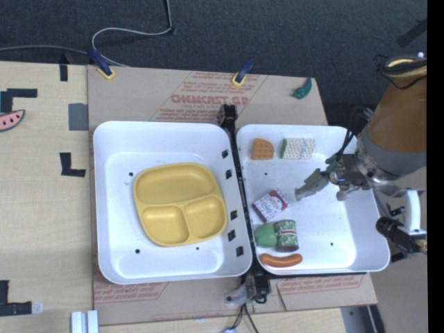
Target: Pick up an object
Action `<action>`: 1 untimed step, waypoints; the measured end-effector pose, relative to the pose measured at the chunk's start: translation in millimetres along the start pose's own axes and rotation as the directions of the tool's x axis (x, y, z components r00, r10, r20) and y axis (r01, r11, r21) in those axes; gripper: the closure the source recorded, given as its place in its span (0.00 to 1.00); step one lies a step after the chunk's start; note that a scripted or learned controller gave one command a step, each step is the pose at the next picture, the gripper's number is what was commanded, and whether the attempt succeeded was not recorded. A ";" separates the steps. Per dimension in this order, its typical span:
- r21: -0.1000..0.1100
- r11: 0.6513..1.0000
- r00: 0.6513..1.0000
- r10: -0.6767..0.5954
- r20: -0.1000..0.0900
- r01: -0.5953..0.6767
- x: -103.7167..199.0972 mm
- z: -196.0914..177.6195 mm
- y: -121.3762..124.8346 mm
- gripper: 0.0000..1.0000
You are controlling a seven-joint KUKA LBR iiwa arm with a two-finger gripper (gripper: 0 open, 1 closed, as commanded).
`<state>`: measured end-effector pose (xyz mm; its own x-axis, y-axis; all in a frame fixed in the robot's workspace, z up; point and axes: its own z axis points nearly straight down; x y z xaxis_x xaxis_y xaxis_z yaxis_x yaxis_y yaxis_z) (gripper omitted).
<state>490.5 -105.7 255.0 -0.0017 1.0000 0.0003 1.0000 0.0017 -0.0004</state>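
left bin (111, 186): 1 yellow tray (180, 203) | right bin (347, 245): 5 items | claw (310, 185) over right bin, fingers' state unreadable

Cardboard-covered bench (41, 207) bears two white bins (111, 255).

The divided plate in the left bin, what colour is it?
Yellow; the divided plate shows plainly in the camera view.

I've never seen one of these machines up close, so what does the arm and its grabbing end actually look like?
The arm is a thick, rounded body, orange-brown on top and grey below, coming in from the right. Thin dark cables run along its wrist. At its end sits the gripper, a small metal assembly with a touch of green, tapering to slim grey jaws over the right white bin.
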 end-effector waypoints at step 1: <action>0.003 1.000 1.000 0.001 -0.001 -0.001 -36.8 135.1 47.3 0.00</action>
<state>537.7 -142.3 119.9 -0.0004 1.0000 0.0012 1.0000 0.0004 -0.0039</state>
